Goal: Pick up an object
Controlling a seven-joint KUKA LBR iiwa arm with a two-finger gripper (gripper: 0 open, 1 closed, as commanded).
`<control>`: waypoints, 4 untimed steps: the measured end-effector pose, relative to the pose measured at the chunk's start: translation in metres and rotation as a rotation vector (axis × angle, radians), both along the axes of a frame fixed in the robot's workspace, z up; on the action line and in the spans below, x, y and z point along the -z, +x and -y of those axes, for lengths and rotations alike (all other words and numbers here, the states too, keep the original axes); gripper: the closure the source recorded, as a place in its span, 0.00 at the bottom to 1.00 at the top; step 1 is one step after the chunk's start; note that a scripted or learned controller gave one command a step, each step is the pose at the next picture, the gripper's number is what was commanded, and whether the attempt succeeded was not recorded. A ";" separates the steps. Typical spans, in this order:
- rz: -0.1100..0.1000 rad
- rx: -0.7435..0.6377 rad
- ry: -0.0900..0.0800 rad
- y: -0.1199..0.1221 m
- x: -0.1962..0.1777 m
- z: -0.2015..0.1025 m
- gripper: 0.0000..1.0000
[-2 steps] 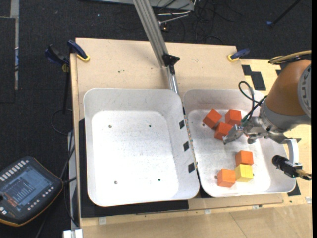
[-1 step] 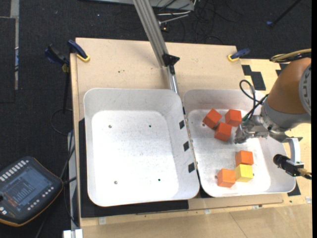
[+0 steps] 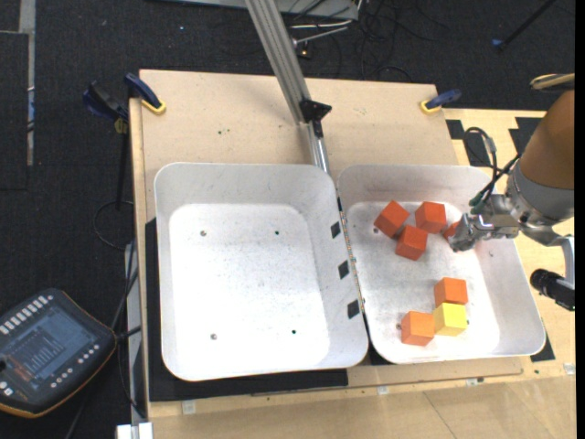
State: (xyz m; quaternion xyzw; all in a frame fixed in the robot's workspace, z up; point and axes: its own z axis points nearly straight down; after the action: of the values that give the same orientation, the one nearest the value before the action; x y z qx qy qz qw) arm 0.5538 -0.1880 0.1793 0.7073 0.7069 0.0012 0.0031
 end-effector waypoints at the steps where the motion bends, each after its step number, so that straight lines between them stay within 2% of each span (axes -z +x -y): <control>1: 0.003 -0.004 0.000 0.002 -0.062 -0.006 1.00; 2: 0.000 -0.003 0.000 0.004 -0.094 -0.006 1.00; 3: -0.006 -0.009 0.004 0.003 -0.084 -0.067 1.00; 4: -0.005 -0.009 0.004 0.017 -0.081 -0.119 1.00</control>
State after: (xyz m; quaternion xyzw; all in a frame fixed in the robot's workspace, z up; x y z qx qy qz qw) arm 0.5711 -0.0695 0.2605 0.7043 0.7099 0.0008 -0.0001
